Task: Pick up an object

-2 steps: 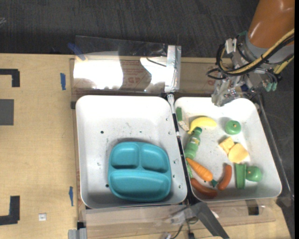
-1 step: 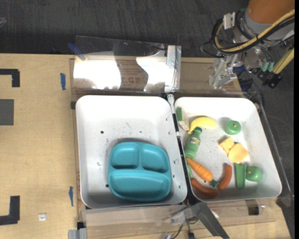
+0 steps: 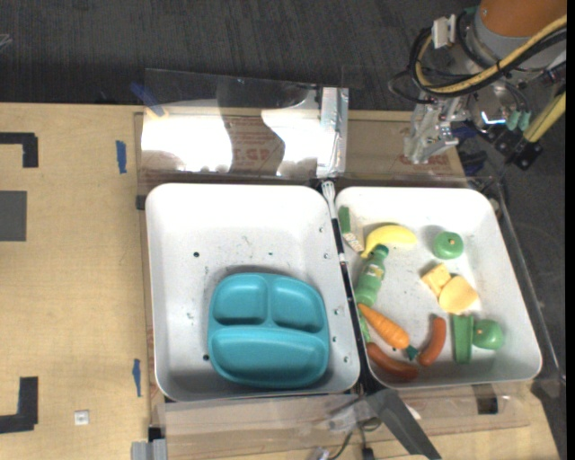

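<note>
The hand (image 3: 429, 144) hangs above the desk (image 3: 72, 269) past the far rim of the right bin (image 3: 517, 296), near that bin's far corner, with nothing between its fingers; whether they are spread or closed cannot be told, since they show as a pale, blurred cluster against the brown surface. Above it the grey wrist carries loops of yellow and black cable (image 3: 467, 76), and the orange band (image 3: 521, 16) sits at the top edge of the view. Every toy lies nearer the camera than the hand, down inside the right bin. Closest to the hand are a yellow banana (image 3: 392, 236) and, to its right, a green apple (image 3: 447, 243). Below the banana a green bottle (image 3: 370, 277) lies along the bin's left wall. Further from the hand, two yellow pieces (image 3: 451, 287) rest touching each other near the bin's middle. Beyond them, toward the near rim, an orange carrot (image 3: 384, 327) lies slanted, a red-brown sausage (image 3: 434, 340) curves beside it, another reddish piece (image 3: 388, 363) lies at the near wall, and a green item (image 3: 476, 335) sits by the right side. Well to the hand's left, the left bin (image 3: 180, 225) holds a teal divided tray (image 3: 268, 329) in its near half, and a clear plastic sheet (image 3: 243, 130) glares behind that bin.
</note>
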Robot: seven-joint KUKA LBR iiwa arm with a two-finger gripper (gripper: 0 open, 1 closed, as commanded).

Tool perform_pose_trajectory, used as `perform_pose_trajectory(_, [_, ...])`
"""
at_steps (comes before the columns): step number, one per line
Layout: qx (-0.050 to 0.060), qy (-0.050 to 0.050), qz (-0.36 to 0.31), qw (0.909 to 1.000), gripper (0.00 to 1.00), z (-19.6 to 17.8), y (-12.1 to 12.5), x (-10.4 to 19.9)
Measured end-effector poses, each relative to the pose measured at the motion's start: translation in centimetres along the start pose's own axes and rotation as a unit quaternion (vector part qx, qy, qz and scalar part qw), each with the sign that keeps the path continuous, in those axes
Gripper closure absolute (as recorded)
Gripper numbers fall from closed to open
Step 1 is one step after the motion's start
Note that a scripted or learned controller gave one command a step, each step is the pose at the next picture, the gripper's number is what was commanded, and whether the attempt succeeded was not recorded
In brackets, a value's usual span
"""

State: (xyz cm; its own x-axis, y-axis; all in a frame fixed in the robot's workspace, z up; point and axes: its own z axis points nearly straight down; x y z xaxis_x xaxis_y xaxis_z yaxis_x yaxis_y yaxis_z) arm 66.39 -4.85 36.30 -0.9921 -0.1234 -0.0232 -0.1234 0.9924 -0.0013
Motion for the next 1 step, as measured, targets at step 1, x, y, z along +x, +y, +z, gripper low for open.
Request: perform_pose_trajectory(1, [-0.001, 0.010, -0.006, 0.9999, 1.00, 7.21, -0.21, 5.99])
